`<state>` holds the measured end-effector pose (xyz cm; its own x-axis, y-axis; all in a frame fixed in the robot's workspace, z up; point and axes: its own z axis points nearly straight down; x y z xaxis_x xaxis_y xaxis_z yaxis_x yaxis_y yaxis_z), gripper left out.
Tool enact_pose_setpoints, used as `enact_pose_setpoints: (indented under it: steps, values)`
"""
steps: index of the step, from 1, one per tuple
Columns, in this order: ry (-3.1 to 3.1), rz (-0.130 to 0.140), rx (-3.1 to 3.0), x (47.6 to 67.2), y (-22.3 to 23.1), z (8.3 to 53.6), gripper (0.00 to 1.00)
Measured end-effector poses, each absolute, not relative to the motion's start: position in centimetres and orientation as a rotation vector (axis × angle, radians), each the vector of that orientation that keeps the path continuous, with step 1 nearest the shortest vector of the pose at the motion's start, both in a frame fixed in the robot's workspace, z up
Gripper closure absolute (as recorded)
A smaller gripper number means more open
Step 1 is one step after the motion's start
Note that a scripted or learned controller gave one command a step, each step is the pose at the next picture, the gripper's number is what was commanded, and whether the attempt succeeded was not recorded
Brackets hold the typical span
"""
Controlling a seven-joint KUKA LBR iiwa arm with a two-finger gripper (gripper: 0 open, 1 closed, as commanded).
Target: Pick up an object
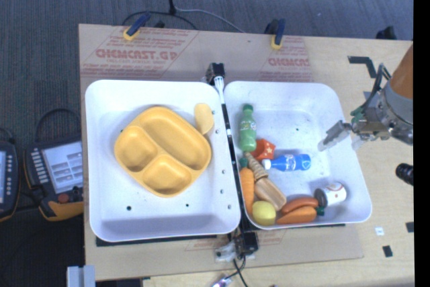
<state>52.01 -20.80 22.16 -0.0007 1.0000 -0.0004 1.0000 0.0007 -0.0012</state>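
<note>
Clutter along the near edge of the right bin [306, 92] overlapped so that the carrot [247, 189], wooden piece [267, 190], lemon [264, 212] and hot dog [296, 209] partly hid one another, and the arm [403, 87] was cut off at the right. The gripper [334, 134] hovered over the bin's right side, well apart from the blue bottle [289, 162] and green bottle [248, 127]. Only one pale finger [334, 134] stood out clearly, gripping nothing visible, so its jaw spread could not be told.

Right bin [306, 96] back half open; toys [272, 195] crowd front-left.
</note>
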Motion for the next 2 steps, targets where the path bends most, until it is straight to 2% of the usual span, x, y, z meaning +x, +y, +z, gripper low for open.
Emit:
enact_pose_setpoints:
  steps: [1, 2]
  values:
    - [-2.077, 0.004, -2.352, 49.1, -11.4, 14.8, 0.0]
    - [-2.269, 0.002, -2.174, 54.0, -12.9, 9.6, 0.0]
